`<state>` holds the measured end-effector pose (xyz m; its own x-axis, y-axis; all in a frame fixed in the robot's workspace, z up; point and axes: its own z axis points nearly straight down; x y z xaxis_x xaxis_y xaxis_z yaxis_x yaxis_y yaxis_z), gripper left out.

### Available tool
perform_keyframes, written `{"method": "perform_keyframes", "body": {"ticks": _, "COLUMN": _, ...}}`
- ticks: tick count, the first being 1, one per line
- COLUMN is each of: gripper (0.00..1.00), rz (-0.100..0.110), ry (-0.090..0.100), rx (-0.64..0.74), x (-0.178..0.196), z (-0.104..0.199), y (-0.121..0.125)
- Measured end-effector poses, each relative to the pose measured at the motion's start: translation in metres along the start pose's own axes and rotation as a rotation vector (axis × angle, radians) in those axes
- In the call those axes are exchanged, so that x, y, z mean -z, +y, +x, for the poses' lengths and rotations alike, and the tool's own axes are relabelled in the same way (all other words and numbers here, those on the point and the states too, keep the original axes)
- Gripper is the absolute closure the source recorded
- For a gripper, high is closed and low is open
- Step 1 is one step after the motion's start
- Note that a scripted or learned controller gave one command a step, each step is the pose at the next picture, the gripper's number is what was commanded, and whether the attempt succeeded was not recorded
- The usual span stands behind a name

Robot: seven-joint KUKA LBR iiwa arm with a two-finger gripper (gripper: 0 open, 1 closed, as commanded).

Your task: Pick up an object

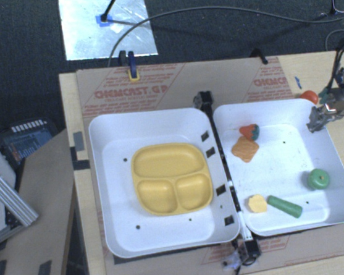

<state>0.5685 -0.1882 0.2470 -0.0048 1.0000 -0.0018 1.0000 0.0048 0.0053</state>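
Note:
The right bin (336, 157) holds several small objects. A red and green piece (250, 131) lies at its upper left, touching an orange flat piece (245, 149) just below it. A green round piece (318, 178) sits near the right wall. A yellow lump (256, 203) and a green cylinder (284, 206) lie along the front. My gripper (320, 117) hangs over the bin's upper right corner, above the rim and apart from all these pieces. A small red-orange thing (308, 96) shows just beside the gripper at the bin's back rim.
The left bin (111, 172) holds a yellow divided plate (168, 179). A black divider (217, 159) runs between the bins. Cables cross the dark floor behind the bench. A side table with a metal rail (4, 191) stands at left.

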Motion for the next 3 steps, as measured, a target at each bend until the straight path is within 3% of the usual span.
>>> {"method": "perform_keyframes", "body": {"ticks": 1, "gripper": 1.00, "rz": 0.001, "ry": 0.002, "rx": 0.005, "x": -0.002, "z": 0.057, "y": 0.022}}
{"method": "perform_keyframes", "body": {"ticks": 3, "gripper": 1.00, "rz": 0.003, "ry": 0.004, "rx": 0.006, "x": -0.017, "z": 0.174, "y": 0.037}}
